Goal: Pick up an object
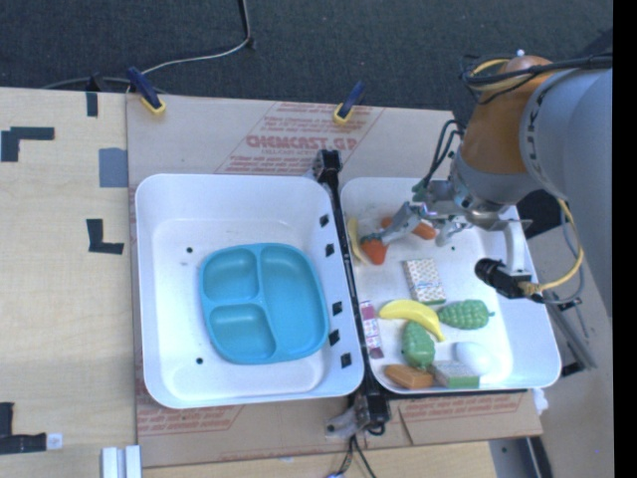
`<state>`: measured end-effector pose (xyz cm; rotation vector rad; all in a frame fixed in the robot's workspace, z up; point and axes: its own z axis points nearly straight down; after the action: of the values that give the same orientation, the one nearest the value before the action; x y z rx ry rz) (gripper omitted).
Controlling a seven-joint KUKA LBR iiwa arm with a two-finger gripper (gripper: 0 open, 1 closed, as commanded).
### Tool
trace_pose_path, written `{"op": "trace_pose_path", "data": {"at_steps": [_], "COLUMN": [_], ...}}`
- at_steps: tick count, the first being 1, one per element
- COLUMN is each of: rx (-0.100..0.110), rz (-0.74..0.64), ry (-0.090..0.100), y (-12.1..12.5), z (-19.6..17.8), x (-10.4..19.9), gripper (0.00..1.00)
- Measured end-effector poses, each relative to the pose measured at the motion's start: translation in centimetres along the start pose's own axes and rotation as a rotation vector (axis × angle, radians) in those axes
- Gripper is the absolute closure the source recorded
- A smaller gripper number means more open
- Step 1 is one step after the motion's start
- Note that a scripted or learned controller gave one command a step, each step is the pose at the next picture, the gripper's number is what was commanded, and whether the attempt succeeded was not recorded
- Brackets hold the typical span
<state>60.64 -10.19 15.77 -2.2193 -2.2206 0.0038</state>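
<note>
My gripper (423, 225) hangs low over the back of the right bin (537, 366), fingers spread apart and open. A small orange piece (427, 232) lies between the fingers (397, 222), and neither one visibly touches it. Just left of the gripper lies a red-orange toy vegetable (374, 252). In front of it are a patterned small box (425, 280), a yellow banana (413, 314), a green bumpy fruit (464, 315) and a green pepper (419, 345). A white lump (468, 354) and a brown piece (406, 375) lie near the bin's front wall.
The left bin (159, 207) holds a blue divided plate (264, 302). A black divider (336, 257) runs between the bins, with a pink packet (370, 329) lying along it. The grey arm (557, 137) with its orange band reaches in from the right over the bin's back corner.
</note>
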Motion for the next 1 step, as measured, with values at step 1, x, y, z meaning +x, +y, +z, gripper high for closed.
{"op": "trace_pose_path", "data": {"at_steps": [1], "rx": [-0.003], "rz": [0.001], "ry": [-0.001], "y": [-3.57], "z": [7.17], "x": [-7.46], "gripper": [0.00]}}
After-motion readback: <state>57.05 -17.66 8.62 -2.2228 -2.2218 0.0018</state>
